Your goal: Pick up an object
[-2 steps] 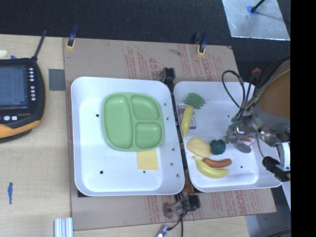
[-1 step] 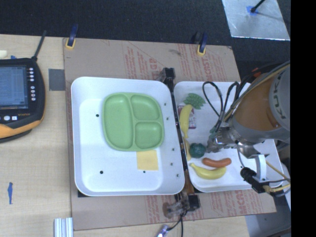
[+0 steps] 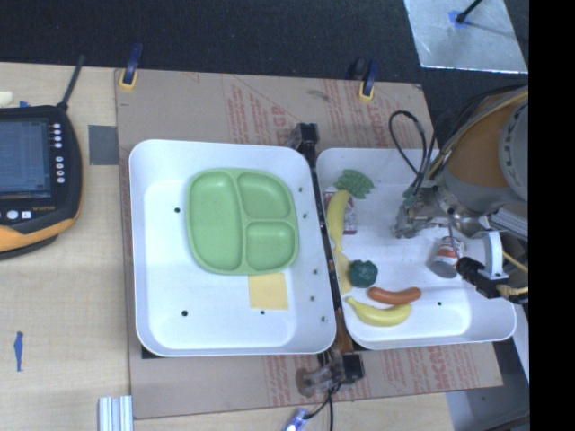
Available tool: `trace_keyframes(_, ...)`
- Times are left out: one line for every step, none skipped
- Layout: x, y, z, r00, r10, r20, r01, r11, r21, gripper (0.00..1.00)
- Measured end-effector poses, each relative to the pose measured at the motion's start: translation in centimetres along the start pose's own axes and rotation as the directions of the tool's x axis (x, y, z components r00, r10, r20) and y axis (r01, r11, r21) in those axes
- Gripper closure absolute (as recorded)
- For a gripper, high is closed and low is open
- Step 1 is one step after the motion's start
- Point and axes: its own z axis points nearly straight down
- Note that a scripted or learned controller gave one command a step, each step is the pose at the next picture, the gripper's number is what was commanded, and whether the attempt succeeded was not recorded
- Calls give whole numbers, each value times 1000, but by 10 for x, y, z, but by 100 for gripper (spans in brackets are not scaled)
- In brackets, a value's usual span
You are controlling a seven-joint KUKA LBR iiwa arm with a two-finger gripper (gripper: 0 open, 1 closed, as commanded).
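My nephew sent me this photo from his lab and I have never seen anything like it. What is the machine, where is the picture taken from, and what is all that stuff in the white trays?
The photo comes from one camera fixed above a bench, looking down at a slant. The grey and orange machine on the right is a robot arm; its two-finger gripper hangs over the right white bin. I see nothing between its fingers. That bin holds toy food: two yellow bananas, a red sausage, a leafy green piece and a dark green broccoli. The left white bin holds a green divided plate and a yellow cheese square. The screened box at far left looks like a handheld controller.
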Motion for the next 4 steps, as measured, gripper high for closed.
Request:
trace_keyframes(-33,74,-11,1000,-2,0,2,1000,0,0)
trace_keyframes(-33,75,-21,1000,-8,0,8,1000,1,100)
trace_keyframes(38,36,-128,1000,-1,-1,1,1000,-2,100)
trace_keyframes(38,35,-127,1000,-1,-1,1,1000,1,0)
